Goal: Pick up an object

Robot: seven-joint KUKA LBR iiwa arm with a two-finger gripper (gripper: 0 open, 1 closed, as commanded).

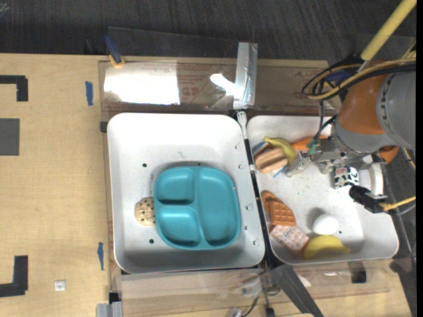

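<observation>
While I hang over the right white bin (pixel 380 240) near its far edge, my gripper (pixel 299 162) reaches toward the hot dog bun (pixel 269 157) and yellow banana (pixel 281 146); how wide it stands, I cannot tell. A teal sectioned plastic plate (pixel 196 205) fills the left white bin (pixel 132 144).

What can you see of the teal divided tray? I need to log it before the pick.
The teal divided tray looks like smooth moulded plastic with rounded corners and three compartments: one long one along its right side and two on the left. It lies flat, slightly rotated, in the left white bin, toward the near half. A speckled cookie sits against its left edge, seemingly touching.
</observation>
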